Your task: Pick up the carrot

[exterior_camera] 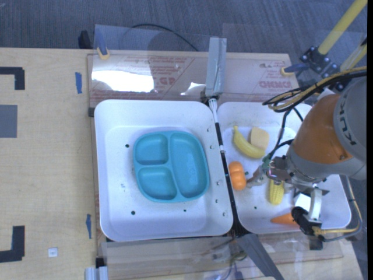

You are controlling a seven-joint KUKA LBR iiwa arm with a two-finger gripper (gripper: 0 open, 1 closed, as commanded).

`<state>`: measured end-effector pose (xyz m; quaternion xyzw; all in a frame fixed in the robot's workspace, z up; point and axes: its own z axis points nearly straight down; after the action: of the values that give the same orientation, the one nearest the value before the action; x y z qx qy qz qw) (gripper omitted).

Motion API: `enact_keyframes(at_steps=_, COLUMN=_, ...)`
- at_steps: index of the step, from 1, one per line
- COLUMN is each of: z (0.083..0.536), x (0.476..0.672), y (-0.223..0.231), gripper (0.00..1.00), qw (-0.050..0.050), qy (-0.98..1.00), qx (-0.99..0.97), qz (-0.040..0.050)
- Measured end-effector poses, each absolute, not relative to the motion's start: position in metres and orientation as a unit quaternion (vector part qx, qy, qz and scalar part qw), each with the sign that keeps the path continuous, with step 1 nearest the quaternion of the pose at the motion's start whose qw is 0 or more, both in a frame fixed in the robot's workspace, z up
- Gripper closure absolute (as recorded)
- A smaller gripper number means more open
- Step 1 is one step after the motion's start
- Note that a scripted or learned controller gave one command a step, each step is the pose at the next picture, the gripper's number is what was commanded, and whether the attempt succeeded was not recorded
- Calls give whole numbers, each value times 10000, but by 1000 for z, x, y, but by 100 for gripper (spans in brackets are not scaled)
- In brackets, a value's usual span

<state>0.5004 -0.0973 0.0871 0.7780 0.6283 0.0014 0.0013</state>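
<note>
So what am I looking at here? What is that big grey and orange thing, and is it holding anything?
You are looking down at a slant from one camera fixed above a bench. The grey and orange thing is a robot arm, reaching in from the right. At its end is a gripper, its hand for picking things up.

On the bench are two shallow white bins side by side. The left bin holds a blue plate with three compartments. The right bin holds toy food: a banana, a pale block touching it, an orange by the divider, a corn and a carrot near the front edge.

The arm is meant to pick up the carrot. The gripper is over the spot between the orange and the corn, and the carrot lies in the bin, not held.
</note>
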Motion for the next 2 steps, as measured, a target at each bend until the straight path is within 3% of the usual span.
enact_keyframes(at_steps=1, z=87, x=500, y=-98, gripper=0, qw=12, qy=6282, qx=7780, qz=16)
enact_keyframes(at_steps=2, z=87, x=541, y=-95, gripper=0, qw=26, qy=6473, qx=7622, qz=15)
